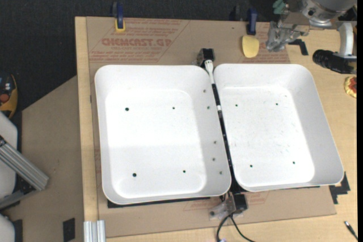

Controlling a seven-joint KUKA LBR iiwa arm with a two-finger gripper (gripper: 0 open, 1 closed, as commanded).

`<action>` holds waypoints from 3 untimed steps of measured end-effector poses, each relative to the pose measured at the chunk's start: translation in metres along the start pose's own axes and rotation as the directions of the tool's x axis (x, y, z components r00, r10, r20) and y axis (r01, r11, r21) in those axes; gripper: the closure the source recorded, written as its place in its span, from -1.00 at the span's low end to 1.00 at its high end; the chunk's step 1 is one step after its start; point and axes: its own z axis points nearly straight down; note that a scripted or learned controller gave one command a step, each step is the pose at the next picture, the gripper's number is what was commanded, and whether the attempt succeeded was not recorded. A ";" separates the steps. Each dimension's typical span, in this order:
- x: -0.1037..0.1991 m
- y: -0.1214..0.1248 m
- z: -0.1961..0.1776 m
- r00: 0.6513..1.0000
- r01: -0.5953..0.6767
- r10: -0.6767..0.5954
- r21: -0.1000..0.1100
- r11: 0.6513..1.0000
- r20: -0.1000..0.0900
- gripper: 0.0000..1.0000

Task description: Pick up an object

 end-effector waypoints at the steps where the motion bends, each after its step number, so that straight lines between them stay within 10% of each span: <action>1: 0.023 -0.021 -0.025 1.000 0.000 0.000 0.005 1.000 -0.001 1.00; 2: 0.055 0.008 0.037 1.000 0.001 -0.001 0.013 1.000 -0.002 1.00; 3: 0.054 -0.006 0.004 1.000 -0.003 0.003 0.003 1.000 -0.001 1.00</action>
